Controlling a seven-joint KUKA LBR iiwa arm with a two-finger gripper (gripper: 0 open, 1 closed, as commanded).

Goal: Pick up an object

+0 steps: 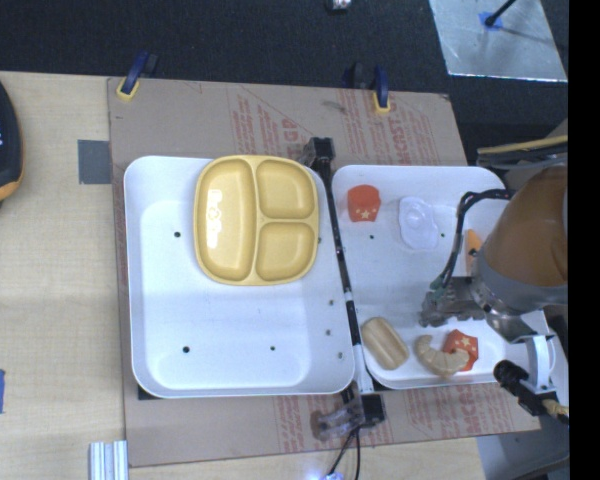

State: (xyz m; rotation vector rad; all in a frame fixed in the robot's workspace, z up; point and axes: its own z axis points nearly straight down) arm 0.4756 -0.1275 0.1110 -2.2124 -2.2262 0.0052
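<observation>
The tan bread-roll toy (384,341) looks light and squashy; pinch across its narrow middle. The gripper (446,306) hovers near it; its state I cannot tell.

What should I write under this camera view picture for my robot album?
Robot arm reaching into the right bin of toy food, beside a yellow divided plate in the left bin.

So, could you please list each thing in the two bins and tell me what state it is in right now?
Yellow divided plate: upright in the left bin, nothing in its compartments.
Red block: resting free in the right bin, far end.
Clear plastic piece: lying free beside the red block.
Bread roll: lying free at the near edge.
Tan curved piece: lying against a red starred block.
Gripper: low over the right bin.
</observation>
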